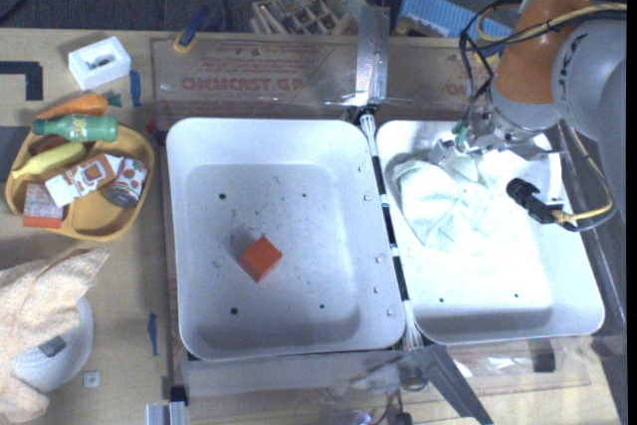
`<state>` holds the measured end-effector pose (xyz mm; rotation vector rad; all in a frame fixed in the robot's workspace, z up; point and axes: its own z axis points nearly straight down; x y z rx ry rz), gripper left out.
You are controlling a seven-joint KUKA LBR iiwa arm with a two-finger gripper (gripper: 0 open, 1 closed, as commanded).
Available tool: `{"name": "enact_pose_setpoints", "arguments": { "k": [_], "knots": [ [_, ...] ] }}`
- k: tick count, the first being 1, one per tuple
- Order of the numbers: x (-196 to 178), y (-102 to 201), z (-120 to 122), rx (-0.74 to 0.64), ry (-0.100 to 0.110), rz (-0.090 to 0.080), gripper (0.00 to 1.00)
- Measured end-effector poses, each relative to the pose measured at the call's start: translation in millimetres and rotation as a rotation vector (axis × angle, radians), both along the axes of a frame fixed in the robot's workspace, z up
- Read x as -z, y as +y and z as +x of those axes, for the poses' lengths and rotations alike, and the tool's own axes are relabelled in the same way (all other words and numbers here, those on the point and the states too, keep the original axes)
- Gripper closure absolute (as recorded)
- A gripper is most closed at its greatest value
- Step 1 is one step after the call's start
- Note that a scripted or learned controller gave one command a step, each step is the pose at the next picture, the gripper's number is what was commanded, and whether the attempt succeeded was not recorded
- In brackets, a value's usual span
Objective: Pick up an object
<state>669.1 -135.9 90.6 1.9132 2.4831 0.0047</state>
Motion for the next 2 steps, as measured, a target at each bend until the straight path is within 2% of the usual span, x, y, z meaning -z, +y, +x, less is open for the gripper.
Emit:
{"name": "enact_pose_setpoints", "arguments": {
  "k": [1,2],
  "knots": [
    [-25,-27,-42,-0.067,0.006,0.002,0.0],
    [-1,-16,-2,-0.1,-0.002,-0.002,0.0]
  ]
}}
